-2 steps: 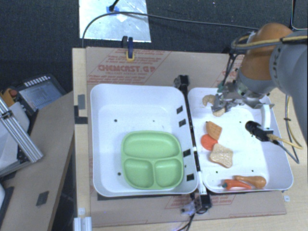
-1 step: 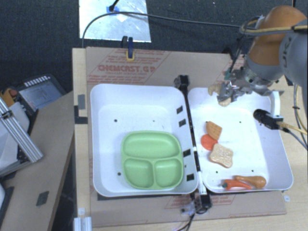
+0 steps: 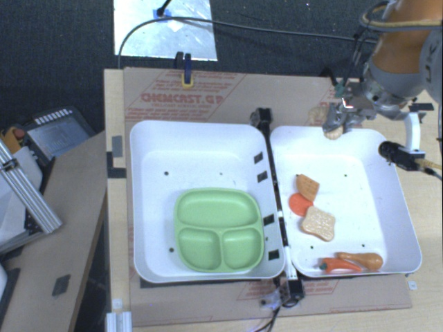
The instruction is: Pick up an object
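My gripper (image 3: 338, 124) hangs over the back rim of the right bin (image 3: 401, 206), with the orange-banded arm behind it at the top right. A small beige piece (image 3: 334, 134) sits between its fingertips, lifted just above the rim. On the right bin's floor lie a brown-orange wedge (image 3: 308, 185), a red-orange disc (image 3: 298, 204), a slice of toast (image 3: 318, 224), a carrot (image 3: 337, 265) and a tan drumstick-like piece (image 3: 363, 259). All of these lie well in front of the gripper.
The left bin (image 3: 149, 178) holds a green divided plate (image 3: 219, 228) near its front. A black clip divider (image 3: 271, 185) joins the two bins. A black fitting (image 3: 396, 153) sticks in over the right bin's far right rim. Cables run behind the bench.
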`<state>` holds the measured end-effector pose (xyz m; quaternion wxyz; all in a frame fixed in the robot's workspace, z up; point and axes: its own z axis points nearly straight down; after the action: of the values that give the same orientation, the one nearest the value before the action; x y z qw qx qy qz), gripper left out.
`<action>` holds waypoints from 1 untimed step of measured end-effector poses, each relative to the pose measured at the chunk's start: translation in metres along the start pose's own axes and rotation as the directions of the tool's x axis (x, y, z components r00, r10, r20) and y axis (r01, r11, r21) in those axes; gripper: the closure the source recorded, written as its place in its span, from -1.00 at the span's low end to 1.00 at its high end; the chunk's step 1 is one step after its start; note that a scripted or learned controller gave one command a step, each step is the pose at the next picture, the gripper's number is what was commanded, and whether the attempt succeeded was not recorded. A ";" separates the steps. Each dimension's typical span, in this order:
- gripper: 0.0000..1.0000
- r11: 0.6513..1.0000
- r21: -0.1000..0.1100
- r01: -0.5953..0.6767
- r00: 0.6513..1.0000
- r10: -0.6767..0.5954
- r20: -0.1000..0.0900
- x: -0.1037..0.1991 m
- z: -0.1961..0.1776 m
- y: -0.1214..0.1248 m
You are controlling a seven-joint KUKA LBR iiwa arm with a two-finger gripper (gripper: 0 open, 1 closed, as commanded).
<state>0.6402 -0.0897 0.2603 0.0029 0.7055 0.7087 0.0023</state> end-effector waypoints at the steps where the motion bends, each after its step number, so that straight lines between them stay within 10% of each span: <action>1: 1.00 1.000 0.009 0.003 1.000 -0.003 -0.002 0.044 0.015 -0.024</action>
<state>0.6157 -0.0455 0.2446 -0.0008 0.7046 0.7096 -0.0001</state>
